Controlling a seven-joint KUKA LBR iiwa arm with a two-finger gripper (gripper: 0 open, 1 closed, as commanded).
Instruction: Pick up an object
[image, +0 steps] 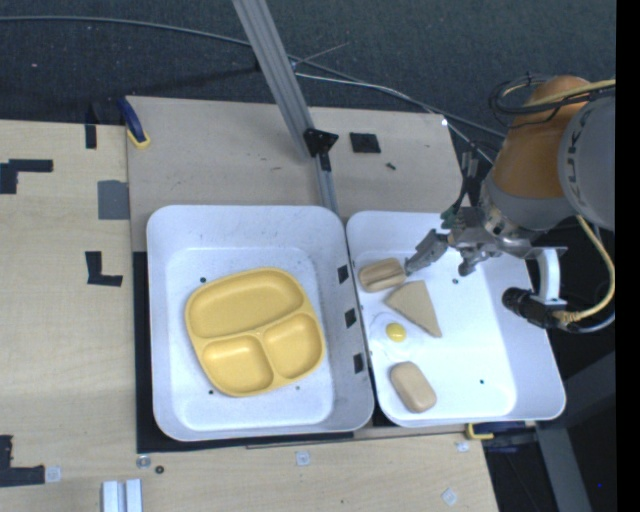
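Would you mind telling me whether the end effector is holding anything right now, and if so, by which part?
Nothing is held. The end effector is open over the right bin; one finger points toward the tan roll, with nothing between the fingers.

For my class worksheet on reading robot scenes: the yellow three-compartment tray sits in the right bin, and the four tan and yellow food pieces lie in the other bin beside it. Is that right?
Not quite. The camera view shows the yellow tray in the left bin, not the right one. The four food pieces, among them the tan wedge, lie in the right bin.

Bench (230, 150) bearing two white bins (165, 300)
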